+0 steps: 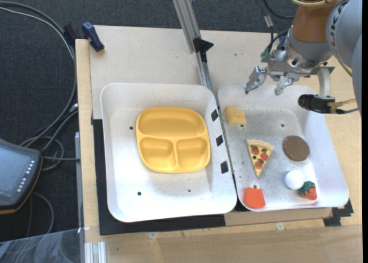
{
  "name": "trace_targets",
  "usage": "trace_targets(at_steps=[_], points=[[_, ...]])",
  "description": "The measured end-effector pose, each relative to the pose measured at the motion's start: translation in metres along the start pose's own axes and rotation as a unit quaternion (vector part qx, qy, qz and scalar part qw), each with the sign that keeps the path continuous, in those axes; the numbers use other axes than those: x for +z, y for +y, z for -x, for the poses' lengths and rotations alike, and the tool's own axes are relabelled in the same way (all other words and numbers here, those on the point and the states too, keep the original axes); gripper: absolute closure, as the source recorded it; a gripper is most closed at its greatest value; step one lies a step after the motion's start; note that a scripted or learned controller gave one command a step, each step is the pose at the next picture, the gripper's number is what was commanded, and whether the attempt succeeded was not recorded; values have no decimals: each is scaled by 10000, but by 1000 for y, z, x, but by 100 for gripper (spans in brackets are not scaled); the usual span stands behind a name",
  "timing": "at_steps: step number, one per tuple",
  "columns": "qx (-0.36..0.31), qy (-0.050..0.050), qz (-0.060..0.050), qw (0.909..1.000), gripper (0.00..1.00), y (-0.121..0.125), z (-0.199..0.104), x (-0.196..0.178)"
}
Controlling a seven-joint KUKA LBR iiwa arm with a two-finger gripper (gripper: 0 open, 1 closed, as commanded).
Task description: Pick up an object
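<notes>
Two white bins sit side by side on the bench. The left bin [115, 198] holds a yellow divided tray [172, 139]. The right bin [330, 164] holds the small objects — a tan block [235, 116] near its far-left corner, a pizza slice [260, 155], a brown disc [296, 148], a white ball [294, 179], a strawberry [308, 190] just beside the ball, and an orange piece [253, 197] at the near rim. The gripper [266, 84] hangs over the far edge of the right bin, its two fingers spread apart with nothing between them — well apart from every object.
</notes>
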State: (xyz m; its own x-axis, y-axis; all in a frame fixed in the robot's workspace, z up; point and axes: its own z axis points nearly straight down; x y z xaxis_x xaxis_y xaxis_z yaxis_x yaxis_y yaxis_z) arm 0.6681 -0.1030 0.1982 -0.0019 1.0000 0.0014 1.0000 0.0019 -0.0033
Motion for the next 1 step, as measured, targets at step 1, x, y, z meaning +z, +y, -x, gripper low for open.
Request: trace_targets(at_steps=[1], points=[[0,-2,-1,10000,0,0,0,0]])
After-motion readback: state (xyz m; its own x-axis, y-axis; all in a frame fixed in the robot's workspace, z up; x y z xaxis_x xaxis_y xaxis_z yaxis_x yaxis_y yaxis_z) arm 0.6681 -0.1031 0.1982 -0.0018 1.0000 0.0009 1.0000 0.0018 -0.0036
